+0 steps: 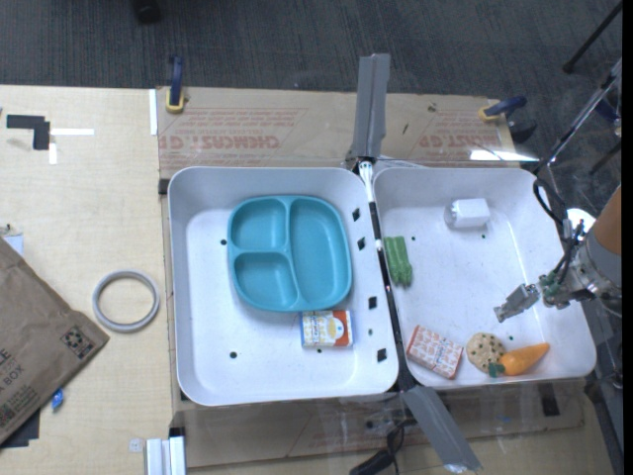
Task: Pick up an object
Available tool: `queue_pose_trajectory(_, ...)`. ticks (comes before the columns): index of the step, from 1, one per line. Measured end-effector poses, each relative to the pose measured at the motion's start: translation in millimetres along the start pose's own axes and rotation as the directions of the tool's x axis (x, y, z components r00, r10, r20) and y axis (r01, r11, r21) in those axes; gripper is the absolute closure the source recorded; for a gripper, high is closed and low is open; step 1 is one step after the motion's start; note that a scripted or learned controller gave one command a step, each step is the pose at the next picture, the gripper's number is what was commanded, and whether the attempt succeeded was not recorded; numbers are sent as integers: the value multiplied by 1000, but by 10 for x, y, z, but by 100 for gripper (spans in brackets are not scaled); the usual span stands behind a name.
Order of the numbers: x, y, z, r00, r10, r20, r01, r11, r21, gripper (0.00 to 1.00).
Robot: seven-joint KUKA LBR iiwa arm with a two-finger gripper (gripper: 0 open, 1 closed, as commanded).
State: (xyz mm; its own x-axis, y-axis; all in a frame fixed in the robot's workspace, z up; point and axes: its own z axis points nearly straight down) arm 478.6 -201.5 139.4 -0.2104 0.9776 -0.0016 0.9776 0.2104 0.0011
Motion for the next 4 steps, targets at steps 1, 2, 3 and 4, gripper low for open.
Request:
queue_pose_trajectory(1,-190,-52,482,974,-225,-4,225,974,1,0)
queue_pose_trajectory(2,712,145,466,939,-345,-2,345,939,0,0)
queue_pose_trajectory(3,911,186,479,1000,-7,-2,7,1000,1,0)
queue_pose_trajectory(4,887,722,448,987,163,0,-163,987,4,0)
